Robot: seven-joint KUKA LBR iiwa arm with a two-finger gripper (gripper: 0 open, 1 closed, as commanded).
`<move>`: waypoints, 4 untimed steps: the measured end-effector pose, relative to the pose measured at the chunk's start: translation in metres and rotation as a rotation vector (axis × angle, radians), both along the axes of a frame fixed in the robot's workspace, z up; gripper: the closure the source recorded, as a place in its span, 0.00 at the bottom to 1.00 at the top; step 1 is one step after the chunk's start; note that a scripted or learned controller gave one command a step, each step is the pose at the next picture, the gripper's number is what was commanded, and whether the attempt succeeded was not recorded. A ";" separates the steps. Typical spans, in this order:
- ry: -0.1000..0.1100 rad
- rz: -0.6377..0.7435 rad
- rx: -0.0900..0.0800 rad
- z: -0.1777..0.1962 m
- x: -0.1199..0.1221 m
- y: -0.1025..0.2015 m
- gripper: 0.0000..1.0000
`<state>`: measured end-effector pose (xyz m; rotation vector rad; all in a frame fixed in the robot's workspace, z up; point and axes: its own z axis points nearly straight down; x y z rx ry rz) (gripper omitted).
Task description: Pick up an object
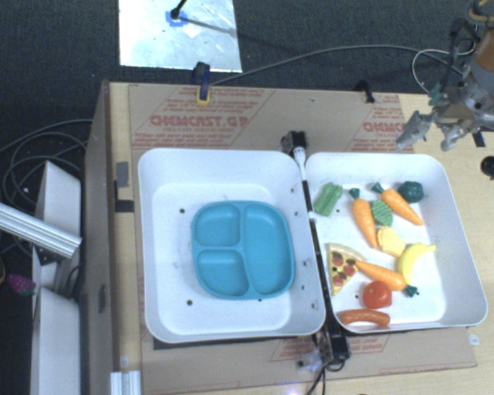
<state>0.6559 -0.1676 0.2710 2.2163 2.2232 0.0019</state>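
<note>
The right bin (453,220) holds several toy foods: a green pickle (328,197), two carrots (362,220) (399,205), a broccoli head (410,191), a banana (413,258), a pizza slice (341,267), a third carrot (384,274), a tomato (377,294) and a sausage (364,318). My gripper (431,132) hangs above the bench just behind that bin's far edge, at the upper right. Its fingers (408,130) are spread open with nothing between them.
The left bin (160,220) holds a blue divided plate (242,248). A divider rail (310,220) runs between the two bins. Cables trail across the dark floor at left and behind the bench.
</note>
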 end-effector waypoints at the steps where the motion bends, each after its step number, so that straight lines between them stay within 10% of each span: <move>1: 0.003 0.002 0.002 -0.097 -0.020 0.038 0.00; 2: -0.005 0.000 -0.001 -0.184 -0.027 0.047 0.00; 3: -0.006 0.001 -0.001 -0.174 -0.027 0.047 1.00; 4: -0.001 0.001 0.001 -0.086 -0.050 0.126 1.00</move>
